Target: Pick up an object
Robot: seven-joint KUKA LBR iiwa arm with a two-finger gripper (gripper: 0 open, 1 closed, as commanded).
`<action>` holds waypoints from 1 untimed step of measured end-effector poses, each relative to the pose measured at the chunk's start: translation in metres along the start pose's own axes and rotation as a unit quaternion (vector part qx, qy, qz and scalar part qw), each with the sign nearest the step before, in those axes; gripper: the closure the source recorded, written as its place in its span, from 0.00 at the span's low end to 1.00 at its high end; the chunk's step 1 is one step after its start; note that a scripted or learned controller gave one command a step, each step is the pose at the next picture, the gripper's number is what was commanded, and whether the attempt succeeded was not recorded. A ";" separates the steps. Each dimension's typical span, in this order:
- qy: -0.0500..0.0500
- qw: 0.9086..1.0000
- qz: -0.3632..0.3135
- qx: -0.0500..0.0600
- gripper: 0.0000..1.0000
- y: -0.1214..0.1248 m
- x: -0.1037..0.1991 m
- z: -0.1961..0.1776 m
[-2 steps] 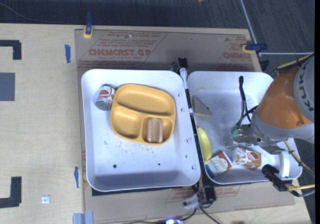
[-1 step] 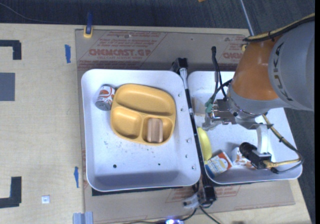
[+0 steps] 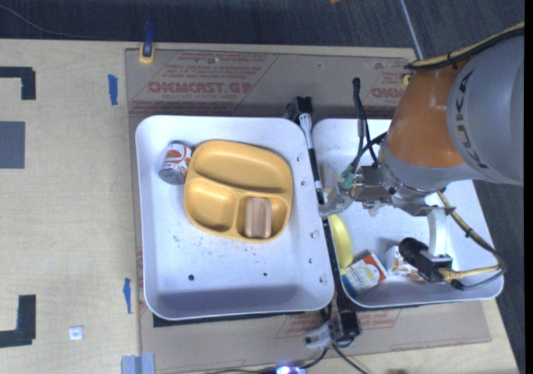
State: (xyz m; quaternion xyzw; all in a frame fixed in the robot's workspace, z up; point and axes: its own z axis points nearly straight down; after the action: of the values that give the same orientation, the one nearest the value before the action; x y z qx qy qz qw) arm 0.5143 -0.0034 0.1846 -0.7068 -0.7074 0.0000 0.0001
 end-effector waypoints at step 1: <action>0.000 1.000 0.000 0.000 0.00 -0.035 -0.068 0.000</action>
State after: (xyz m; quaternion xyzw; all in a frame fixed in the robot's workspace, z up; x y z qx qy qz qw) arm 0.4794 -0.0717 0.1847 -0.7071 -0.7071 0.0002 0.0004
